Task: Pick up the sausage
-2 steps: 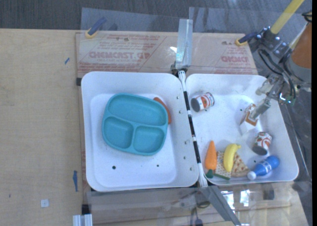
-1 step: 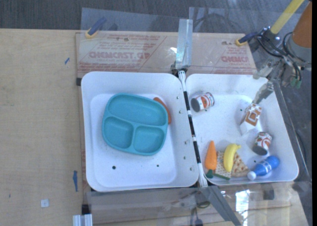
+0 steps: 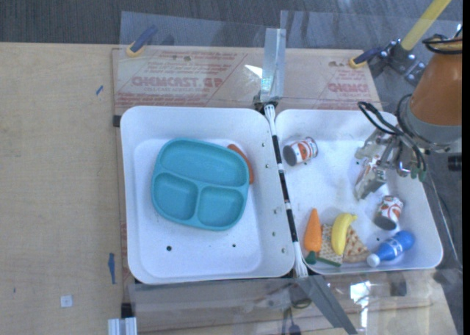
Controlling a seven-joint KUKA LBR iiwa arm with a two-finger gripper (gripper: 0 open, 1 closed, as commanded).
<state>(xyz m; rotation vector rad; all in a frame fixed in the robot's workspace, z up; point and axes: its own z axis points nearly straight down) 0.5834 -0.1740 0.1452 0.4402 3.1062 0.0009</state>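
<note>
Nearest the camera, at the front of the R bin (image 3: pixel 433 249), a blue bottle (image 3: pixel 391 247) w/ a white cap lies on its side by the front R corner. Just L of it is a flat, tan, crosshatched food piece (image 3: pixel 354 247), w/ a yellow banana (image 3: pixel 340 231) lying across its L part and an orange carrot (image 3: pixel 313 231) beside that, close to the wall btw the two bins, green end toward the camera. A bit further back, a small red-and-white can (image 3: pixel 388 211) sits near the R wall. In the L bin (image 3: pixel 139 245), a teal 3-compartment plate (image 3: pixel 200 183) lies roughly mid-bin. The sausage (image 3: pixel 242 159), as far as can be judged, is the reddish-orange strip showing past the plate's far R edge, touching or tucked under the rim, near the dividing wall; most of it is hidden. The gripper (image 3: pixel 369 178) hangs over the R bin's middle, just behind the small can and well apart from the sausage, w/ cables trailing to the arm (image 3: pixel 439 95) at R; can't tell whether the pincer is released or clenched. Further back, a second can (image 3: pixel 299 150) lies on its side near the divider. Beyond both bins, clear sheets (image 3: pixel 191 76) w/ red lettering lie on the bench (image 3: pixel 51 179).
</note>
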